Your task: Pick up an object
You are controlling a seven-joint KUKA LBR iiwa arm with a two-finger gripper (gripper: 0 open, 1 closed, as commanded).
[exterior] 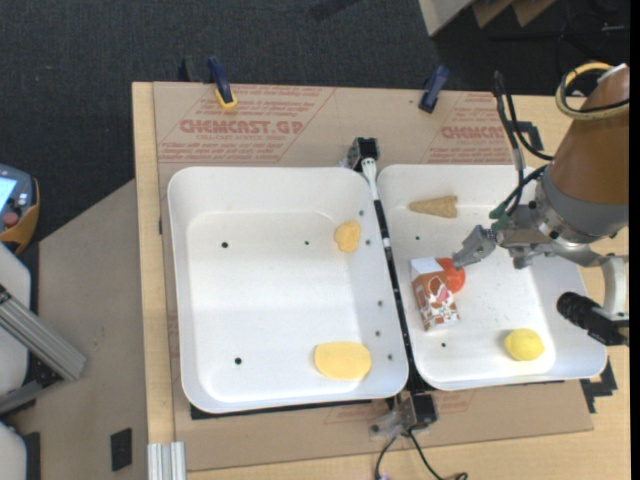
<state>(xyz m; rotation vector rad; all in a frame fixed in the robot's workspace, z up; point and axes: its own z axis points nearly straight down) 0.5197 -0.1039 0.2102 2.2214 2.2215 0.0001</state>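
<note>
Near edge of the bench: a small black clamp [412, 410] sits right where the two bins meet, with a cable trailing off toward me.
Bench [260, 118]: topped with a brown printed cardboard sheet; two blue clamps [220, 83] [434, 86] bite its far edge.
Left bin [180, 268]: white and shallow, with two things in it, well apart.
Yellow oval piece [342, 360]: flat on the left bin's floor, close to its near edge and toward the near right corner.
Small yellow-orange lump [347, 236]: also in the left bin, just beside its right wall, toward the far right corner.
Far clamp [362, 153]: another black one, at the far end of the seam between the bins.
Right bin [480, 183]: holds four things.
Red and white carton [436, 301]: lying down near the right bin's left wall, about midway along it.
Orange-red piece [452, 276]: touching the carton's far right corner, partly on top of it as far as I can see.
Tan wedge [434, 206]: near the right bin's far left corner, apart from the rest.
Yellow ball [523, 344]: near the right bin's near edge, on its own.
Arm [590, 158]: leans in over the right bin's right edge, orange section uppermost, black cables looping beside it.
Gripper [468, 255]: low over the right bin, angled down and left, its tip right at the orange-red piece.
Grip: I cannot tell from here whether it is released or clenched, or whether anything is caught in it.
</note>
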